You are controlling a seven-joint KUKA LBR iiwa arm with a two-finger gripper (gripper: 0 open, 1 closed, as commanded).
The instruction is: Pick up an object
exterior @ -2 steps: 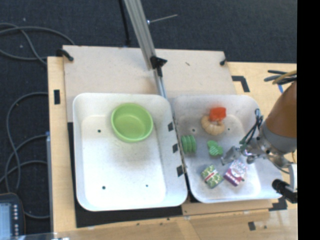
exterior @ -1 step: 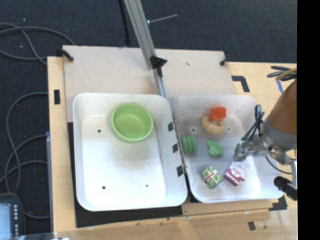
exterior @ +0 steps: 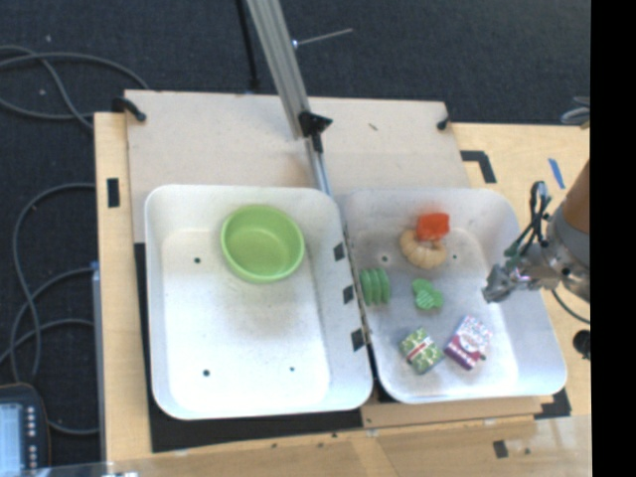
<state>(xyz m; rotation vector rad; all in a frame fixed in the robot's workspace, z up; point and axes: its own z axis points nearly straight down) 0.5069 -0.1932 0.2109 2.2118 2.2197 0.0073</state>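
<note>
The right bin (exterior: 527, 366) holds several small objects: an orange-red block (exterior: 432, 226) touching a tan ring-shaped toy (exterior: 425, 250), a green ridged piece (exterior: 375, 286), a small green lump (exterior: 427, 295), a green-and-red wrapped block (exterior: 420, 350) and a pink-and-white wrapped block (exterior: 468, 342). My gripper (exterior: 498, 287) reaches in from the right edge, over the bin's right side, to the right of the green lump and above the pink block. Nothing shows between its tips.
A light green bowl (exterior: 262, 242) sits in the upper part of the left bin (exterior: 179, 366). A slanted metal rail (exterior: 281, 58) runs from the top down to the gap between the bins. Cables lie on the dark floor at the left.
</note>
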